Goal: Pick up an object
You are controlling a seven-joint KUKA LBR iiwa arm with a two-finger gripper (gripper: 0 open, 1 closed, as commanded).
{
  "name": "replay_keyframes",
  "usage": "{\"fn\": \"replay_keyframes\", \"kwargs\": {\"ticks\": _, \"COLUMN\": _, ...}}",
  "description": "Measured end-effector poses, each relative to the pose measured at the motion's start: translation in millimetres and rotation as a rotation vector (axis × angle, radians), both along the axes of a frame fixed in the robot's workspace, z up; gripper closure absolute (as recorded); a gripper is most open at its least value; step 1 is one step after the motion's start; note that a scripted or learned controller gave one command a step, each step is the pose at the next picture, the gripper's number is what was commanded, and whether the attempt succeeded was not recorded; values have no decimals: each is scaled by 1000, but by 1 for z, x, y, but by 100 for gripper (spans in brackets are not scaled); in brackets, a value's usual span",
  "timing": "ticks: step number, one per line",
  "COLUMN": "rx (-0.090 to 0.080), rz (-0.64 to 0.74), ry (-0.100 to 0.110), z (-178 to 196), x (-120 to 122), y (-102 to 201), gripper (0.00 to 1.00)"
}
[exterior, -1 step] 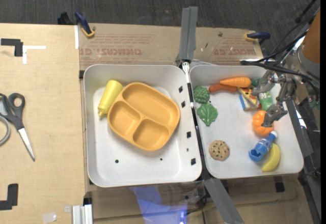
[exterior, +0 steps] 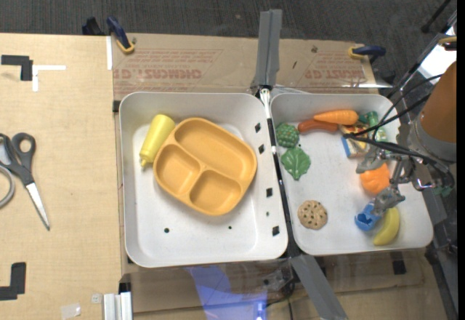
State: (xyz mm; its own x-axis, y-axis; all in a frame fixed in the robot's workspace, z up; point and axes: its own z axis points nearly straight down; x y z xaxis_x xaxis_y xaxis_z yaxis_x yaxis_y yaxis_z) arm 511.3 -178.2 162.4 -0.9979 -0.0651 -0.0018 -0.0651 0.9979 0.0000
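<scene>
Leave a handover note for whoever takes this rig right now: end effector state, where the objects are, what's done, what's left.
End effector: low over the right bin, near its right side; finger state unclear.
Right bin: carrot, green leafy toys, cookie, orange piece, blue piece, banana.
Left bin: orange divided plate, yellow bottle beside it.
Done: no pick is visible.
Left: grasp and lift one object.

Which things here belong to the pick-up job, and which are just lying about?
Job:
two-finger gripper
small blue toy piece
yellow toy banana
orange block
round brown cookie
orange toy carrot
green leafy toys

Lying about:
grey-handled scissors
blue clamps
</scene>
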Motion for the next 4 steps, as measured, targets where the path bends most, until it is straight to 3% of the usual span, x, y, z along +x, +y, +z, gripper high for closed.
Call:
{"fn": "replay_keyframes", "kwargs": {"ticks": 1, "rx": -1, "rz": -27, "ry": -2, "z": -70, "x": -15, "y": -26, "gripper": 0}}
{"fn": "replay_keyframes", "kwargs": {"ticks": 2, "rx": -2, "rz": 48, "ry": -3, "z": -69, "x": 2, "y": -32, "gripper": 0}}
{"fn": "replay_keyframes", "kwargs": {"ticks": 4, "rx": 1, "rz": 272, "ry": -5, "z": -69, "x": -5, "y": -39, "gripper": 0}}
